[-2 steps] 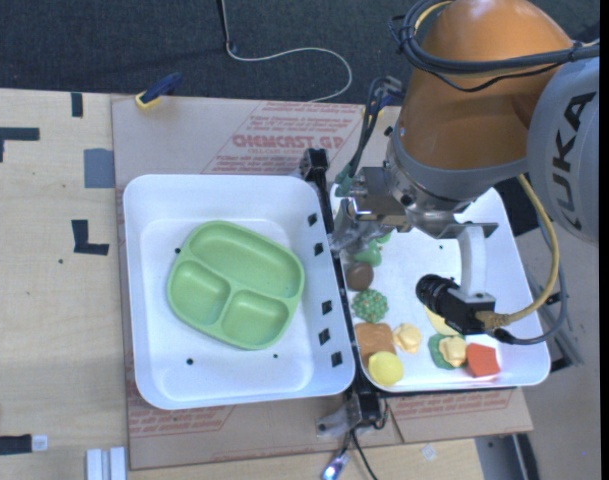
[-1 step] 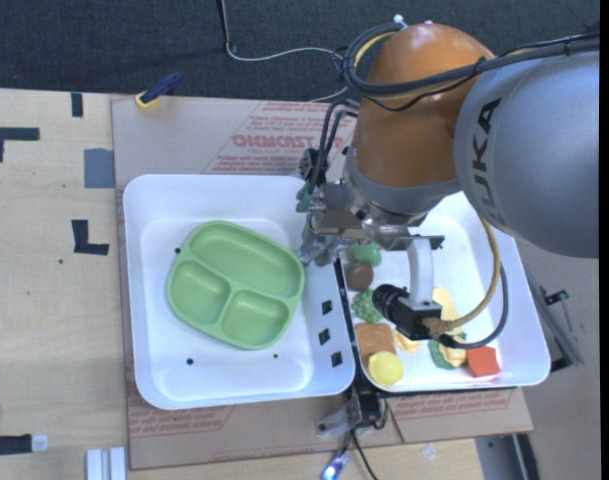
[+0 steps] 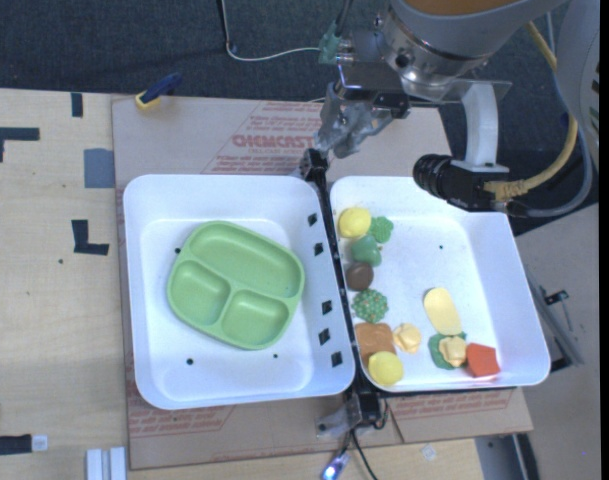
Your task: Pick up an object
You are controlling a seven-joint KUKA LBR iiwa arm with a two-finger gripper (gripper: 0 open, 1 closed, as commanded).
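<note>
Nothing is picked up yet: your hand [image 3: 336, 140] hangs above the bins' far edge, grip state unreadable, while the toy foods [image 3: 369, 304] lie untouched in the right bin [image 3: 489, 258].

Looking down from above the bench at a slant, fixed high and a fair way off, taking in both white bins whole: the left bin [image 3: 149, 298] and the right bin [image 3: 504, 298] side by side mid-frame, far rims toward the top of the frame and near rims toward the bottom. Wide enough to catch the wooden bench top [image 3: 44, 268] stretching off left and dark floor [image 3: 104, 28] beyond the far edge. Close under the lens at upper right, the arm [image 3: 464, 8] looming large and cropped by the top edge, reaching in from the right.
</note>
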